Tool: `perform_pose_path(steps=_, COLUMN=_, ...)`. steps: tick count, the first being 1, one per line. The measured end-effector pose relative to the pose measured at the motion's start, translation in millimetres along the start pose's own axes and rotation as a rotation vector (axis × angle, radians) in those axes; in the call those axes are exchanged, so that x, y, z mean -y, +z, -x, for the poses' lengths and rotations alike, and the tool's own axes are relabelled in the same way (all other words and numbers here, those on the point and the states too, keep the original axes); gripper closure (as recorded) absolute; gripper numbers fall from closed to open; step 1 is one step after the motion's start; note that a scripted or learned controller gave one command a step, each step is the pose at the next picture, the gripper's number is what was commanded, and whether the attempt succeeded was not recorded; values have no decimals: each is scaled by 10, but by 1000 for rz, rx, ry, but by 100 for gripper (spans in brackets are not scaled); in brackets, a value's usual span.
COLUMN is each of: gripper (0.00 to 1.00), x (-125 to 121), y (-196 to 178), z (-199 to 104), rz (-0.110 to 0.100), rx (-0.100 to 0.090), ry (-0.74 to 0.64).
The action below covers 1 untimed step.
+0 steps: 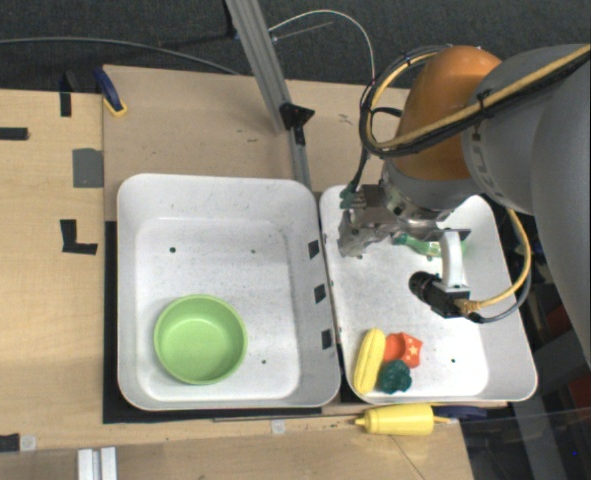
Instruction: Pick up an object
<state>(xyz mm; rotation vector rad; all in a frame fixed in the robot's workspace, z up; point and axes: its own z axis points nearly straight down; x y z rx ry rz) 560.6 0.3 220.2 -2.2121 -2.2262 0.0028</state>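
Nearby, green bowl point(200, 339) in left bin point(135, 218), toys point(387, 359) right.

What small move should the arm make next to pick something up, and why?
Probably travel toward the near end of the right bin. The gripper hangs over its far left corner, while the yellow piece, orange piece and green piece cluster at the near end.

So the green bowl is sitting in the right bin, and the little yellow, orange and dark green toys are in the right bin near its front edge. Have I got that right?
Not quite. The camera view shows the green bowl in the left bin, near its front left corner. The rest holds: the yellow toy, orange toy and dark green toy lie together in the right bin near its front edge.
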Motion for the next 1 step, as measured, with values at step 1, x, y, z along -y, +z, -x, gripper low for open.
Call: perform_pose_path(steps=1, gripper=100, x=-3, y=90, z=-537, rz=0, rx=0, ry=-1)
